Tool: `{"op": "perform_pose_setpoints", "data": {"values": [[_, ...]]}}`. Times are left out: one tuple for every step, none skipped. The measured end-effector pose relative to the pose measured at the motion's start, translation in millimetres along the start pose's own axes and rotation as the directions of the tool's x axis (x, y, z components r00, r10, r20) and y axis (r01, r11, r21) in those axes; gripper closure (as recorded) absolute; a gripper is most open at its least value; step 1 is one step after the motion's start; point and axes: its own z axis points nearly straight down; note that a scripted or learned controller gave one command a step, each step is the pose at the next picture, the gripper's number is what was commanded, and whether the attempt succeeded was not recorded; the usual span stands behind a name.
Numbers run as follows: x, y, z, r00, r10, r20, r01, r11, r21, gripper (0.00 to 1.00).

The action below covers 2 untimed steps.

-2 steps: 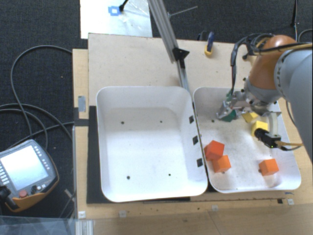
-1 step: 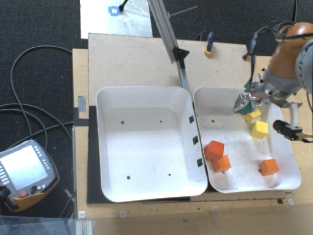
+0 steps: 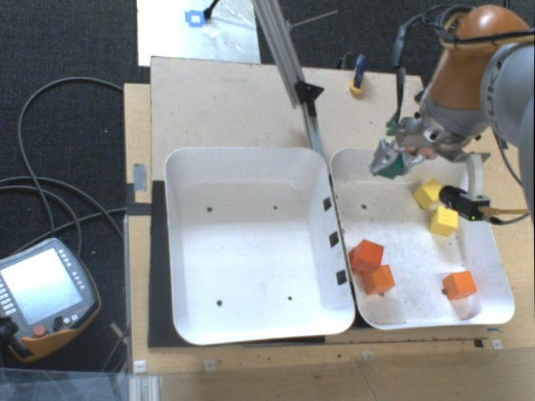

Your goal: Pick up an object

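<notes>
My gripper (image 3: 389,162) hangs over the far-left part of the right bin (image 3: 493,314), and a small green block (image 3: 393,166) shows between its fingers, lifted off the bin floor. In that bin lie two yellow cubes (image 3: 427,194) (image 3: 444,220) to the right of the gripper. A red-orange cube (image 3: 366,255) and an orange cube (image 3: 380,279) sit close together near the bin's left wall. Another orange cube (image 3: 459,285) rests at the near right corner.
The left bin (image 3: 251,154) stands beside the right one, sharing a divider with black clips (image 3: 333,239). A slanted metal pole (image 3: 284,48) crosses the bench behind the bins. A teach pendant (image 3: 38,295) and cables lie on the floor to the left.
</notes>
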Motion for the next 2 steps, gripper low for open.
{"op": "perform_pose_setpoints", "data": {"values": [[86, -19, -11, 1.0, 0.0, -0.002, 0.0, 1.0, 0.007, 1.0], [159, -58, 18, 1.0, 0.001, -0.001, -0.001, 1.0, 0.013, 1.0]]}}
